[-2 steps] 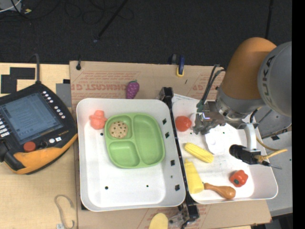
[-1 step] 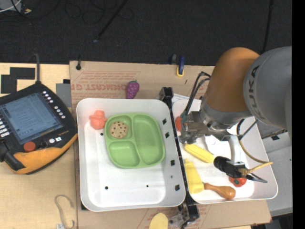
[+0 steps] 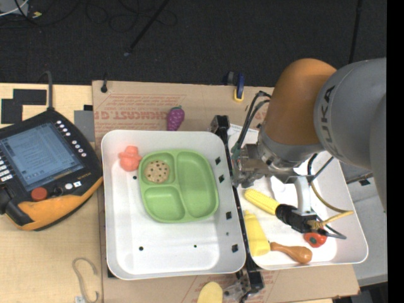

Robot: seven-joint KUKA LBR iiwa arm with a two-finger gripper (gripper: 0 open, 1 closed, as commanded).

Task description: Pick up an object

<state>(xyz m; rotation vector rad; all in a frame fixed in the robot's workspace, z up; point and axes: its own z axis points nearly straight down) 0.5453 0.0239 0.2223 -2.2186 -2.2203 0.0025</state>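
Arm over right bin (image 3: pixel 353 245); gripper (image 3: pixel 243 172) state can't be told.
Toy corn cob (image 3: pixel 262 202) lies just below-right of gripper.

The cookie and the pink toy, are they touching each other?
Apart. In the camera view the cookie sits inside a compartment of the green tray, while the pink toy lies outside the tray's rim.

The left bin (image 3: pixel 126 257) has open floor along its near side, below the green tray (image 3: pixel 180 185) that fills its middle; a pink toy (image 3: pixel 129 158) sits in the far left corner. The right bin (image 3: pixel 353 248) is crowded: the arm (image 3: pixel 328 118) hangs over its far half, and a corn cob (image 3: pixel 262 201), a yellow block (image 3: pixel 255 232), a wooden handle (image 3: pixel 291 252) and a red piece (image 3: pixel 314 238) clutter the near half.
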